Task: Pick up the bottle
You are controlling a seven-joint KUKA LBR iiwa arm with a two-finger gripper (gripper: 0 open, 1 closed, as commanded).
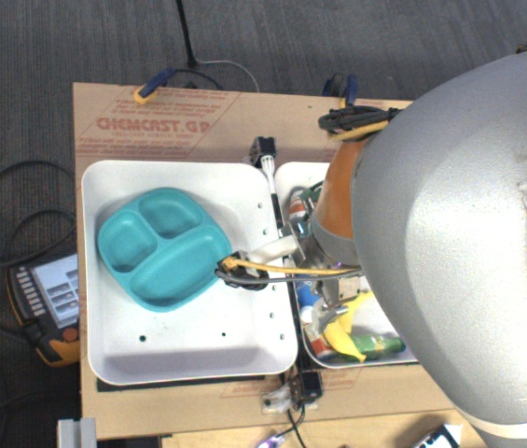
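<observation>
Two shallow white bins share the worktop. Likely the bottle, a green plastic cylinder (382, 346) lies at the right bin's (286, 180) near edge, long axis along it, just nearward of the grey arm's wrist (330, 250). How the jaws stand I cannot tell.

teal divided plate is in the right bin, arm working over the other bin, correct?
Not quite. The camera view shows the plate in the left bin; the arm is over the right bin. So the sides are swapped.
</observation>
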